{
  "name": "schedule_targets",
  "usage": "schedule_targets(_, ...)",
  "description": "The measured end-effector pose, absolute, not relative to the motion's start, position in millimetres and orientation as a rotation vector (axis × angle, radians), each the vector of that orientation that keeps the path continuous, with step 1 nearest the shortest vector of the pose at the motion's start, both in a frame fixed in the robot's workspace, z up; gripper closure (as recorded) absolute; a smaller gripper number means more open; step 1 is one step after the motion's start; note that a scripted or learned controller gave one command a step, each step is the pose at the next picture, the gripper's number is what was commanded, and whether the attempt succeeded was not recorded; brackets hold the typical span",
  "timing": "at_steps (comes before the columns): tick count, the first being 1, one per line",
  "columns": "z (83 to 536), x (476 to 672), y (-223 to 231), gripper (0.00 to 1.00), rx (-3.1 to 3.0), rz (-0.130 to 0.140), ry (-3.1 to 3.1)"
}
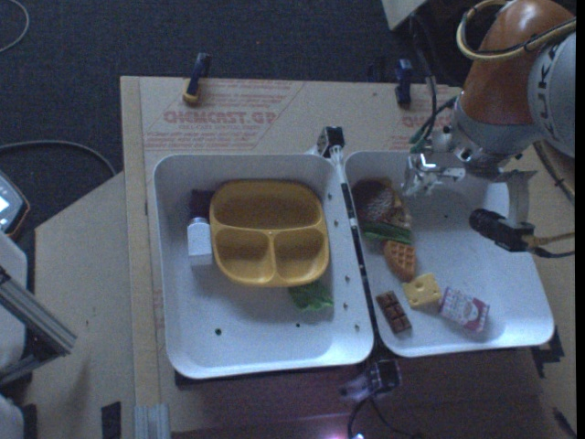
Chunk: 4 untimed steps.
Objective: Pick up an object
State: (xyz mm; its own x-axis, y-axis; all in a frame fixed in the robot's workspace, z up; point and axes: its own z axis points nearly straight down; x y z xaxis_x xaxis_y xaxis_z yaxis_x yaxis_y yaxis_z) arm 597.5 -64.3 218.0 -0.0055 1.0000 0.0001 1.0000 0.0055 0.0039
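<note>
Approach step, apparently: gripper (419,174) hanging over right bin (512,273), just beside brown food (373,199). Jaw state: cannot tell. Next: descending squarely, closing on 1 item.

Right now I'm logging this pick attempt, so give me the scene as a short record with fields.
arm: reaches in from the right, over the right bin
gripper: above the right bin's upper left part
right bin items: waffle, cheese wedge, chocolate bar, pink carton
left bin items: yellow divided plate, white bottle, green piece
held: nothing seen between fingers
</note>
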Motion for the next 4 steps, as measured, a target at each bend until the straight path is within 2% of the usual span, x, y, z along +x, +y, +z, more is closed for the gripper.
schedule_targets(2, 222, 643.3, 35, 1.0, 2.212, 0.007, 2.226)
schedule_targets(3, 216, 659.8, 89, 1.0, 2.214, 0.006, 2.227)
schedule_targets(4, 234, 660.5, 78, 1.0, 2.218, 0.006, 2.219)
